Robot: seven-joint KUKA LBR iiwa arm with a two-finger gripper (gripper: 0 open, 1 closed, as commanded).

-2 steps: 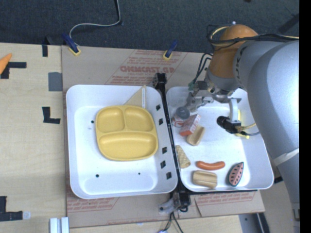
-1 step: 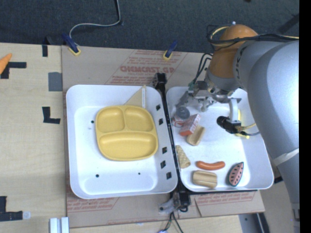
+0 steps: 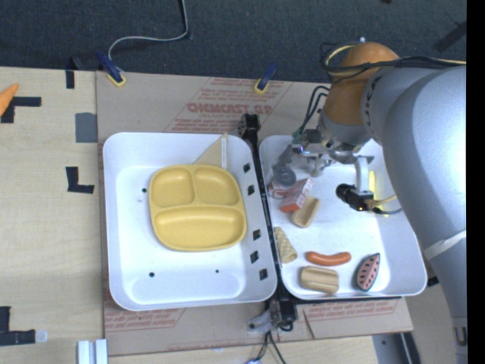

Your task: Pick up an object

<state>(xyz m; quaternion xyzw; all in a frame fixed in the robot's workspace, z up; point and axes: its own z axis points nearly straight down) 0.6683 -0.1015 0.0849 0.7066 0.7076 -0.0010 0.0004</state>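
Right now the arm (image 3: 424, 127) is reaching in from the right and hanging its pincer (image 3: 292, 174) over the far left part of the right bin (image 3: 394, 237), close to the divide between the two bins. Whether the pincer is apart or together, I cannot tell; the wrist hardware and cables are crowding that spot.

Just below the pincer a small reddish packet (image 3: 294, 196) and a tan bread roll (image 3: 305, 213) are lying touching or nearly so, the roll's long axis running slantwise from near-left to far-right. These look like the likeliest targets, sitting slightly nearer and to the right of the pincer tip, so a short drop seems to be what the next move is calling for. Nothing is visibly sitting between the pincer's tips.

Further toward the near edge a waffle-patterned wedge (image 3: 284, 244) is resting beside the left wall, a sausage (image 3: 328, 258) is lying crosswise, a second bun (image 3: 319, 280) is lying under it, and a watermelon slice (image 3: 367, 271) is leaning near the right corner.

In the left bin (image 3: 125, 226) a yellow divided plate (image 3: 198, 207) is sitting well apart from the arm.

The packet's exact shape is hard to make out, being partly covered by the pincer.
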